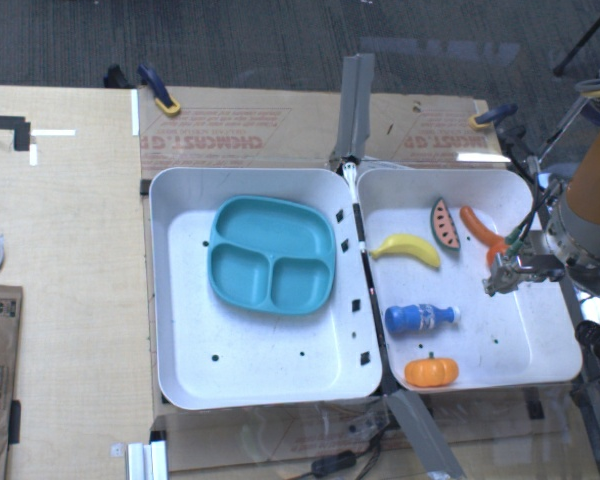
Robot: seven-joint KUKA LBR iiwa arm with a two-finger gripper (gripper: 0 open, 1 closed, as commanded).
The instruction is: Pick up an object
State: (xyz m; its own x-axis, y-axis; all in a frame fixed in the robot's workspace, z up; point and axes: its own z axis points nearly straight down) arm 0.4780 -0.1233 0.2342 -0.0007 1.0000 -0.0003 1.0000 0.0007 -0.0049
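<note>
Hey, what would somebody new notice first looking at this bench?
Probably the big teal divided plate, alone in the left bin. Next, the bright toys in the right bin: a yellow banana, watermelon slice, blue bottle and orange pumpkin. The end effector hangs at that bin's right side.

Pincer [502,273] hovers beside carrot [479,230]; banana [407,249] nearby.
</note>
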